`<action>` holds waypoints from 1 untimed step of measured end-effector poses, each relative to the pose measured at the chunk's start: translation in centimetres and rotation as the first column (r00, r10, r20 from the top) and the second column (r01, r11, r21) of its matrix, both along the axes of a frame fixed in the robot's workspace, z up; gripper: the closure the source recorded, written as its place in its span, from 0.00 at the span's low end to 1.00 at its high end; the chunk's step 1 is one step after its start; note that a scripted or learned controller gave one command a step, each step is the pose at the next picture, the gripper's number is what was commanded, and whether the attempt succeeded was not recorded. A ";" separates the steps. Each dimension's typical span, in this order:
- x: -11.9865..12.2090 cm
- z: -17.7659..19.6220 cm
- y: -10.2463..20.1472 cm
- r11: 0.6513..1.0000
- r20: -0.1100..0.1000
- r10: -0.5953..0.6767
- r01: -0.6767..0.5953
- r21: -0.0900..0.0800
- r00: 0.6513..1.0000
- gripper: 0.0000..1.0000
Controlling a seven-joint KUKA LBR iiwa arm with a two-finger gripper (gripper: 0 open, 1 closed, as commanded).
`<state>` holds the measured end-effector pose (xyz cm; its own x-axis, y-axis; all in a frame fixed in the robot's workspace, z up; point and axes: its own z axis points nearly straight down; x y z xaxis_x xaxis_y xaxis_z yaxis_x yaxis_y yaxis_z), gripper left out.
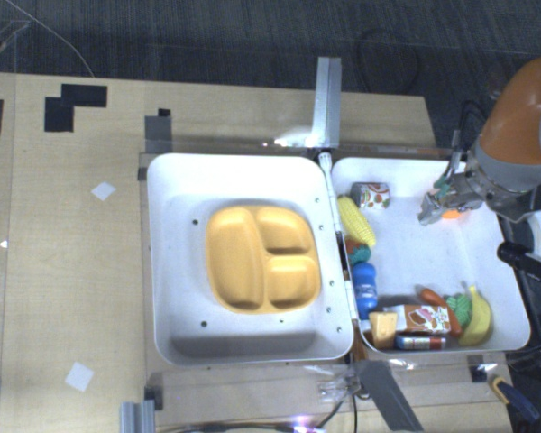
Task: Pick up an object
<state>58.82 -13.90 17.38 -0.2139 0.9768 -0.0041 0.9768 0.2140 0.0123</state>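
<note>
Hand point(440, 204) low at right bin's point(487, 269) far-right corner over something orange point(451, 212), grip state unreadable; no lift visible, corn point(355, 221), can point(371, 195), bottle point(364, 287) lie along bin's left wall, pick not done.

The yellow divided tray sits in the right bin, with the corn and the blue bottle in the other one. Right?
Not quite. The camera view shows the yellow divided tray in the left bin; the corn and blue bottle lie in the right bin.

Arm point(523, 124) cut by right edge (claw point(440, 202) grip unclear).
</note>
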 end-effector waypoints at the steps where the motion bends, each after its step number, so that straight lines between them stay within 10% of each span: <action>1: -3.1 -8.3 -4.6 0.983 0.000 0.182 -0.182 -0.004 0.983 1.00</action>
